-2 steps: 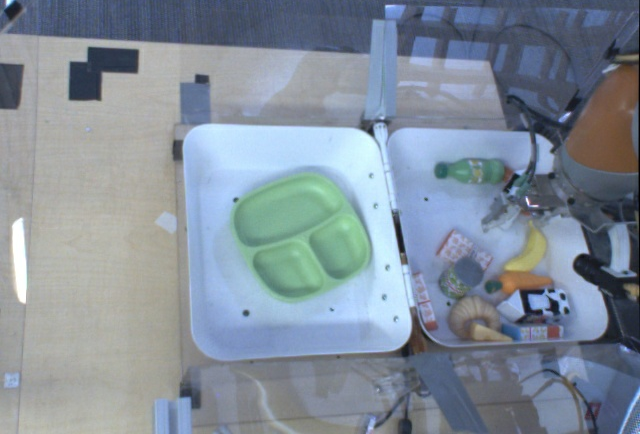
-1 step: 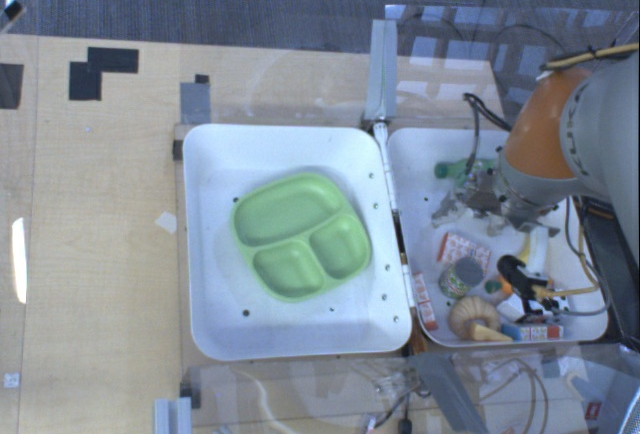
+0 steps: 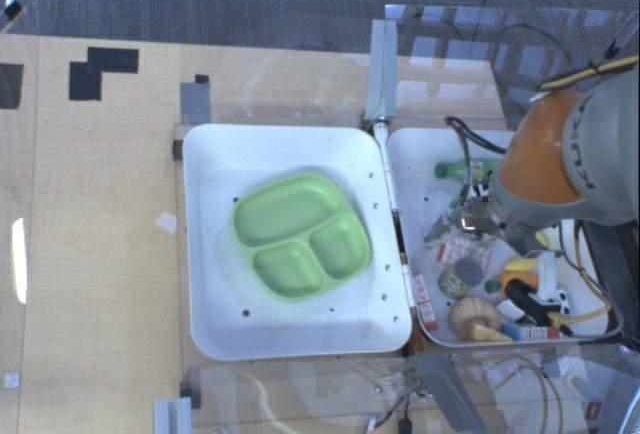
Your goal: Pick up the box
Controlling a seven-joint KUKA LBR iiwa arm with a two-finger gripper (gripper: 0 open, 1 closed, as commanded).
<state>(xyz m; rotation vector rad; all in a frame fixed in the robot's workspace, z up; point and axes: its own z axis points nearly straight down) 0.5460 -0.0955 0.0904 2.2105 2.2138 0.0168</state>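
Arm (image 3: 560,157): you see it low over the cluttered right bin (image 3: 405,222).
Claw: opening cannot be told.
Box: no lift evident; pick remains.

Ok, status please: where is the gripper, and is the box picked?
Gripper low in right bin, over clutter. Box not identifiable in the pile, no grasp seen. Green bottle and brush crowd nearby.

A wooden surface (image 3: 100,252) carries two shallow white bins side by side. The left bin (image 3: 210,322) holds a green three-compartment tray (image 3: 300,234) near its centre. In the right bin (image 3: 403,157), a green bottle (image 3: 462,169) lies toward twelve o'clock, a round brush (image 3: 470,314) toward six.
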